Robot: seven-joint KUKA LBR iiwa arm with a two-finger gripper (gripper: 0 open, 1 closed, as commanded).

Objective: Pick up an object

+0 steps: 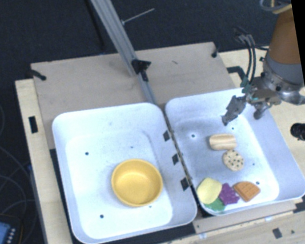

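Camera view: my claw (246, 110) is hanging spread wide, gripping nothing, over the right bin (188, 112), just up-right of the bread roll (222, 141). Cookie (233, 160) is lying right below the roll; yellow bowl (136, 182) is sitting far left of it.

Two white bins (73, 132), one yellow bowl (136, 182), five small food items (222, 141).

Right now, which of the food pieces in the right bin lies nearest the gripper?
The tan bread-roll piece. It lies just below the gripper, above the speckled cookie; the yellow, purple and orange pieces crowd the bin's near corner, farther off.
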